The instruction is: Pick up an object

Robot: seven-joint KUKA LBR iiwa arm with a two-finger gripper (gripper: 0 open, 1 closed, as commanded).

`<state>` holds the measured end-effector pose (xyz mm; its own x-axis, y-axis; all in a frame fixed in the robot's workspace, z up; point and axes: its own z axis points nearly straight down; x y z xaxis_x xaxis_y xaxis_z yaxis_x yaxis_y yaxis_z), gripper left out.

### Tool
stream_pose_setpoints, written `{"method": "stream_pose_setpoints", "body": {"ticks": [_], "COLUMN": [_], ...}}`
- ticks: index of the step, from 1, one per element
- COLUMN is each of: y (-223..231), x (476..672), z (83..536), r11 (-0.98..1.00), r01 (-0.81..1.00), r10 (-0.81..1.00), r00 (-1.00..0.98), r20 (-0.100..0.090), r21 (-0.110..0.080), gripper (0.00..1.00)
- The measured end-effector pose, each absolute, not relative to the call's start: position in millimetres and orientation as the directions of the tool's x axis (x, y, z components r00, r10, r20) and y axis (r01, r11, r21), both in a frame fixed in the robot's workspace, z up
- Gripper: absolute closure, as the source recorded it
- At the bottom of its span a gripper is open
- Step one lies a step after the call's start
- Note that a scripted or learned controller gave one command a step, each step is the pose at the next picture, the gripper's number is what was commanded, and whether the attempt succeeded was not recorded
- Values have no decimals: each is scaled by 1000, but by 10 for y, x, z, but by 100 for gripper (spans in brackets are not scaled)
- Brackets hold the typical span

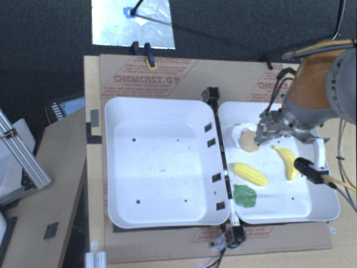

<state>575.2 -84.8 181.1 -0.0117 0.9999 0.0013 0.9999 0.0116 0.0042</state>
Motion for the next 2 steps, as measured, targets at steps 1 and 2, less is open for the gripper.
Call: {"method": "stream_pose_setpoints", "body": {"ticks": [1, 2], "y": [-41, -938], "x": [5910, 5625], "z": [1852, 2993], "r11": [12, -7], "r01": [1000, 1000], "r10": [1000, 1000], "r00": [-12, 7], "r20": [0, -6], "r21": [4, 13], "gripper": [100, 100]}}
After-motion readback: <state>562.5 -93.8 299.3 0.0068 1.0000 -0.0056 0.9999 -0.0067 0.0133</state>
